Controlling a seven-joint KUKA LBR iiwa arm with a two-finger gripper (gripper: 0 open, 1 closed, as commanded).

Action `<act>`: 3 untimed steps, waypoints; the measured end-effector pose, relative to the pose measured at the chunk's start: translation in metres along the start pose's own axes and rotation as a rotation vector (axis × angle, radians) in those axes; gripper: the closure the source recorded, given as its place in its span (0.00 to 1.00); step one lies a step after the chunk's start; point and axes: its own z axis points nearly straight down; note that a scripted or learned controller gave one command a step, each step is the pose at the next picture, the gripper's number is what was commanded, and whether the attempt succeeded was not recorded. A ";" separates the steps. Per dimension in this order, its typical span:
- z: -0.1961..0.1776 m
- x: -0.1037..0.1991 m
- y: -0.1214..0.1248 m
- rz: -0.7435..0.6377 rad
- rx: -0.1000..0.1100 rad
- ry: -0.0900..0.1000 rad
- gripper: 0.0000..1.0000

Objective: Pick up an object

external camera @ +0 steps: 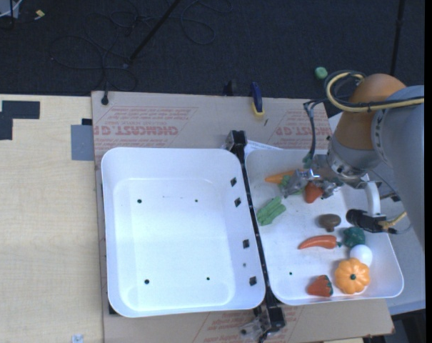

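Note:
My gripper [310, 183] is low over the back of the right bin [387, 291], reaching in from the right. A small red piece [313, 193] lies right at its tip, and whether it is gripped is hidden. An orange carrot [279, 178] lies just left of the gripper. A green pod [270, 211] sits by the bin's left wall.
Further forward in the right bin lie a brown lump [330, 221], a red-orange chili [318, 243], a dark green piece [354, 236], a white egg [360, 254], an orange pumpkin [352, 276] and a red strawberry [319, 286]. The left bin [112, 191] stands alongside.

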 end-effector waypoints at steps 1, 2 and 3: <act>-0.010 -0.001 -0.001 0.001 -0.002 0.000 1.00; -0.003 -0.012 -0.058 0.005 -0.030 -0.003 1.00; -0.029 0.081 -0.010 -0.006 -0.025 0.002 1.00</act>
